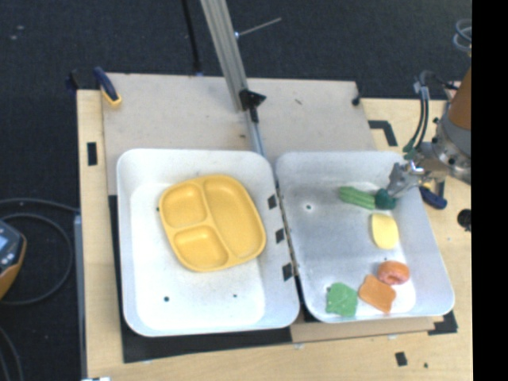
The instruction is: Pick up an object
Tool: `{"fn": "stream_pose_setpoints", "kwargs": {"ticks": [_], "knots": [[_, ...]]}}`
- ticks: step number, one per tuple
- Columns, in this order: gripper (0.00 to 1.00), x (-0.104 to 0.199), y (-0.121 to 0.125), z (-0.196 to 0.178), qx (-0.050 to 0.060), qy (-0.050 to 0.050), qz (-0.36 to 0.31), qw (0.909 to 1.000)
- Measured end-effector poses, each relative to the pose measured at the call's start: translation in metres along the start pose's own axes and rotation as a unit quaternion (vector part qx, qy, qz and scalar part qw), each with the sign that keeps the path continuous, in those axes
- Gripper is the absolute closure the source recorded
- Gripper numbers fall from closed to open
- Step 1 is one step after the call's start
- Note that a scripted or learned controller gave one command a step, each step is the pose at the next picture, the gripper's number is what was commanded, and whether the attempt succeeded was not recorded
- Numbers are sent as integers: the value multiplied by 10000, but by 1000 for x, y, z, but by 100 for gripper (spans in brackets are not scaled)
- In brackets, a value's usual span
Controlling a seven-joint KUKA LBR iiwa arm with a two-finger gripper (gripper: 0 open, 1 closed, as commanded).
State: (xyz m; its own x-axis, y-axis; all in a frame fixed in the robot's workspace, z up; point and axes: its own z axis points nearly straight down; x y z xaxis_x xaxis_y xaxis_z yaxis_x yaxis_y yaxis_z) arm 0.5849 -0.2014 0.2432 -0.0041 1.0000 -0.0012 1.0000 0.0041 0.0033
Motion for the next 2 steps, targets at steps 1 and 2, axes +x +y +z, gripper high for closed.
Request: {"fn": "stream_pose_setpoints", "kwargs": {"ticks": [1, 2], "knots": [[100, 45, 16, 9, 14, 8, -12, 10000], [100, 86, 31, 9, -1, 5, -12, 10000]]}}
